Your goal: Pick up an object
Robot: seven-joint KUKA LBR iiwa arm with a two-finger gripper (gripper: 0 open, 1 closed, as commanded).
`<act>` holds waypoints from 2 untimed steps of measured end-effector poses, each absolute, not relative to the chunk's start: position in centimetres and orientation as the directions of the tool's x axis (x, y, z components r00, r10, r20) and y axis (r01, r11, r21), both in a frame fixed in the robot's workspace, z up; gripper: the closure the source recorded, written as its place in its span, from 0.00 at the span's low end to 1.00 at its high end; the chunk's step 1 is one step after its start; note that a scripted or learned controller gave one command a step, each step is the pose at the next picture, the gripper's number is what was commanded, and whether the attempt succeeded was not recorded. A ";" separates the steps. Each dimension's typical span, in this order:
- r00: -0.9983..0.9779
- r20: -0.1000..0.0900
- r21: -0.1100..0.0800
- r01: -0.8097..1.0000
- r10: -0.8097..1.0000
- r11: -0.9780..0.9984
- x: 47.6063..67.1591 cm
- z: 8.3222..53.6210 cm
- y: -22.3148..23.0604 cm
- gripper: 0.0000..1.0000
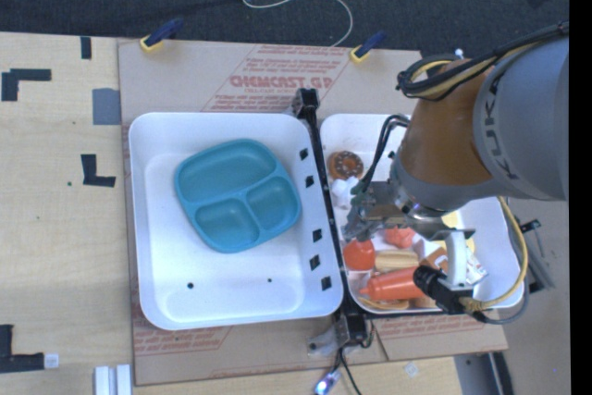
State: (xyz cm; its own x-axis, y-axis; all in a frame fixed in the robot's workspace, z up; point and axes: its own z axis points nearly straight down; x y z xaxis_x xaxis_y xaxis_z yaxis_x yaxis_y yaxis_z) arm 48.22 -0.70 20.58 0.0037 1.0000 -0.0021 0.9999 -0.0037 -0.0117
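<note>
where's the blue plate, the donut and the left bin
blue plate (239, 194): camera view, centre divider
donut (347, 165): camera view, top face
left bin (231, 296): camera view, bare floor near front

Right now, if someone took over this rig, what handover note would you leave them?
Gripper: low over the right bin, above the pile of toy food; whether it is open or shut cannot be told, and nothing is seen held.
Things: a red piece, an orange carrot-like piece and a brown round piece lie in the right bin. A blue divided plate lies in the left bin.
Done: arm reached the pile.
Left: grasp and lift one object.
</note>
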 end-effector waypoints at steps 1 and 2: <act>-0.004 0.000 -0.003 1.000 1.000 0.004 48.4 26.3 2.9 1.00; -0.001 -0.001 -0.006 1.000 1.000 0.001 48.4 26.1 2.7 0.00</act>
